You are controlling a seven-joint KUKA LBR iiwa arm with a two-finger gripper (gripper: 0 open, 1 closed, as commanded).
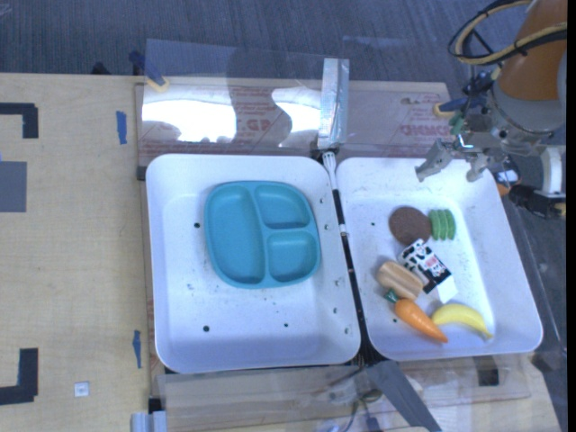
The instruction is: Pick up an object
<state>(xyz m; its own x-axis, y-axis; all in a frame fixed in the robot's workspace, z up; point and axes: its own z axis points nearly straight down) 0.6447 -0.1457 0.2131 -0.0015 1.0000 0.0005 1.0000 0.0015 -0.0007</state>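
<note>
From my remote seat I see the pickable things bunched in the right bin (517, 268), lower right of the frame. There is a round brown cookie (409, 222) with a ridged green piece (441, 224) touching its right side. Just below them lies a small black-and-white carton (426, 265), tilted. Left of it sits a tan bread roll (400, 278), and under that an orange carrot (419, 319) pointing down and right. A yellow banana (462, 318) curves just beside the carrot's tip, nearest the bin's lower right corner.

The left bin (171, 268) holds one thing — a teal divided plate (262, 233) with three compartments, lying flat near the bin's middle.

The gripper (457, 162) hangs at the upper right of the frame, above the far edge of the right bin and well apart from the pile. Its two fingers (434, 163) are spread wide — nothing sits between them.
</note>
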